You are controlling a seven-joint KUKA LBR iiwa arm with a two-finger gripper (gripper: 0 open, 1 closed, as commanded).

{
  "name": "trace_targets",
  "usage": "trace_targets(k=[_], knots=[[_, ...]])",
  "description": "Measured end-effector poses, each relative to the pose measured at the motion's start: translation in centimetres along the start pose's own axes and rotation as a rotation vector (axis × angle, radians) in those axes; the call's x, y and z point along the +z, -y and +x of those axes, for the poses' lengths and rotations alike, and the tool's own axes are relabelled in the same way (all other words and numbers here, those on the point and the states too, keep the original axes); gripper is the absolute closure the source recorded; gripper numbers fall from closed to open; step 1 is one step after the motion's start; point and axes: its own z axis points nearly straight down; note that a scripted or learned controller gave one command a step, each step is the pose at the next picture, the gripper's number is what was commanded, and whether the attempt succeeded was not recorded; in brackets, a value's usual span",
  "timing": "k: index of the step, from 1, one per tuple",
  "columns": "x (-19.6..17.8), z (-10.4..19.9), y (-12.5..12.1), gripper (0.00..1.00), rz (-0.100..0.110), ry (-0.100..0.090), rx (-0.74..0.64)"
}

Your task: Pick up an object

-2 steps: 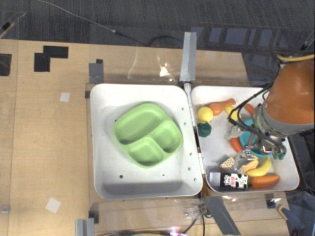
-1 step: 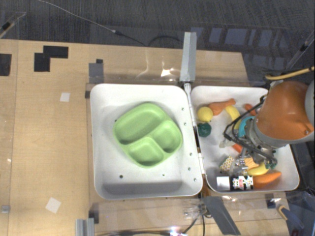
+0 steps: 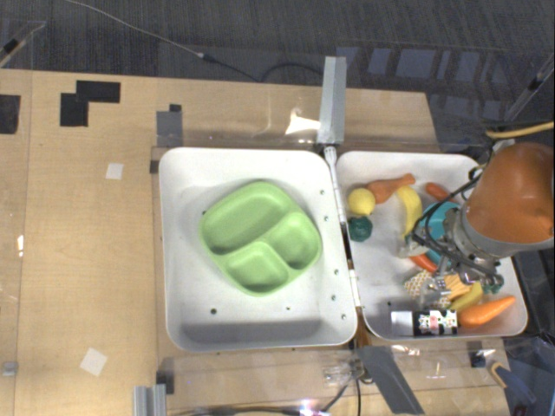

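The right bin [image 3: 381, 258] holds several small objects: a yellow lemon [image 3: 362, 201], an orange carrot [image 3: 390, 185], a yellow banana [image 3: 409, 208], a dark green ball [image 3: 359, 228], another carrot [image 3: 487, 311] and a small black-and-white box [image 3: 435, 322]. My arm's orange band [image 3: 518, 195] hangs over the bin's right side. The gripper [image 3: 451, 271] reaches down into the pile of small toys near the bin's lower right, next to a teal object [image 3: 436, 222]. Its tips are buried among the objects.
The left bin [image 3: 186, 319] holds a green divided plate [image 3: 260, 235], tilted in its middle. A grey metal post [image 3: 333, 102] stands behind the seam between the bins. Wooden bench surface lies to the left, with black markers [image 3: 89, 100].
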Motion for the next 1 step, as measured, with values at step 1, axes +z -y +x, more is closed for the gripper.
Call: trace_targets(k=[1], knots=[[0.81, -4.30, -3.68, 0.00, -0.005, -0.015, 0.033]])
